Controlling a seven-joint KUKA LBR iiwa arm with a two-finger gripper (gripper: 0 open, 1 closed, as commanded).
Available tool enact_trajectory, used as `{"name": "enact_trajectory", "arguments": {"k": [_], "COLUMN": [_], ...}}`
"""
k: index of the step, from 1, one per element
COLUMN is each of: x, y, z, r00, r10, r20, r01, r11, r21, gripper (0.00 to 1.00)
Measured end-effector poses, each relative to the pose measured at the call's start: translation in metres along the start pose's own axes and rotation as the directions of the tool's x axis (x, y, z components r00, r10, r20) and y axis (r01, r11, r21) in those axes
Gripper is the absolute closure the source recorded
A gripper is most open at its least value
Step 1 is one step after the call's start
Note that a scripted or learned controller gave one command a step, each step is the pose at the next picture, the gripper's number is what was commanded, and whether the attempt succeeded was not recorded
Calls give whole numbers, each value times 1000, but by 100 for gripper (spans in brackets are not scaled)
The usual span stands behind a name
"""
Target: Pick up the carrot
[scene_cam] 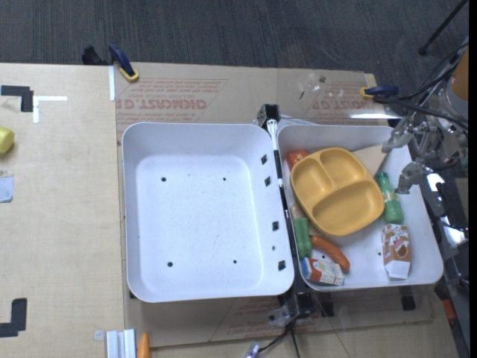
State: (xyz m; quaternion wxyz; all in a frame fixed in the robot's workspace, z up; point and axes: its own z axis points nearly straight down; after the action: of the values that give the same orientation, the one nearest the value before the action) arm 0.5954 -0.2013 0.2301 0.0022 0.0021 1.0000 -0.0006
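The carrot (331, 250), a short orange-red stick, lies in the right bin (358, 283) near its front. It sits just below the yellow divided plate (337, 191) and above a small printed packet (323, 270). My gripper (403, 157) hangs at the right bin's far right side, over the green bottle (389, 200) and well to the right of and behind the carrot. Its fingers (396, 136) stand apart with nothing between them.
The right bin also holds a green stick-shaped item (302, 236) along its left wall, a brown-and-white carton (396, 250) and a red-orange item (297, 157) behind the plate. The left bin (134, 222) adjoins it. A yellow object (4, 140) lies far left.
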Motion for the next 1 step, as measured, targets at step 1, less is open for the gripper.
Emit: {"name": "enact_trajectory", "arguments": {"k": [1], "x": [-25], "y": [-19], "z": [87], "r00": [1000], "r10": [-18], "r20": [-1], "r01": [18], "r11": [1000], "r21": [0], "gripper": [0]}}
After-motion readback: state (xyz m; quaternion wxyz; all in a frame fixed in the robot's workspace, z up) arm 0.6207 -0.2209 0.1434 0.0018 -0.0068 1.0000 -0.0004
